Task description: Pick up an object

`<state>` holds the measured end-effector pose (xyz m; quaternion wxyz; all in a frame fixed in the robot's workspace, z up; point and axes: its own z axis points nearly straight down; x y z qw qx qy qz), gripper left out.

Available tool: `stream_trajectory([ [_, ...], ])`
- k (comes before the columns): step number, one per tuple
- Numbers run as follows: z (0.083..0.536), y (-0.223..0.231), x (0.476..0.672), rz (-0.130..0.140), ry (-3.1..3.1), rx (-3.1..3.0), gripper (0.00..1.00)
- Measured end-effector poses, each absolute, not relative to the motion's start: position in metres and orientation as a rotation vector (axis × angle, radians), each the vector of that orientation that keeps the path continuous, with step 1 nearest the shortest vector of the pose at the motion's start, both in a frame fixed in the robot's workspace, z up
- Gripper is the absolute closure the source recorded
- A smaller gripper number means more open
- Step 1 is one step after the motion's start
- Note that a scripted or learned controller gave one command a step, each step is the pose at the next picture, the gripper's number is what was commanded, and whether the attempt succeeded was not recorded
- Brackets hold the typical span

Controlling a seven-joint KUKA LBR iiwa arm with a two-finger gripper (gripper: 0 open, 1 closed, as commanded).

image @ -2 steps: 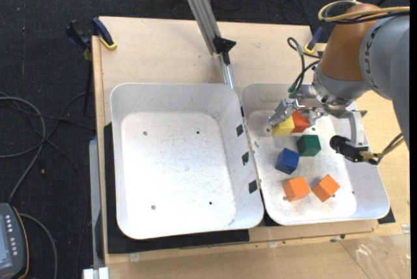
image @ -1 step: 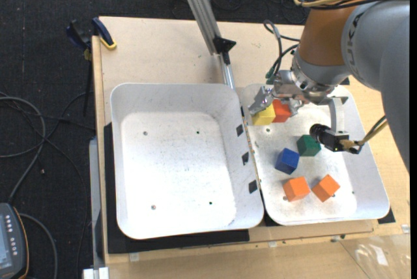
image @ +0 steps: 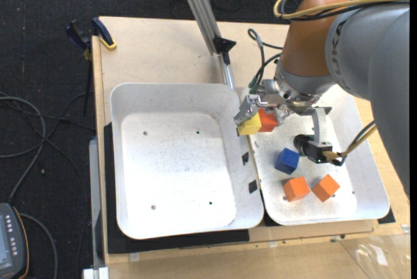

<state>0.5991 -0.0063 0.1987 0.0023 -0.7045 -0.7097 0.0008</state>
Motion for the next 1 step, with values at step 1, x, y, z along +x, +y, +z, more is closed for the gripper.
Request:
stream_trajectory([
  [1,0.1939,0.0401,0.5664,0.004,-2.226,-2.209,1.0],
])
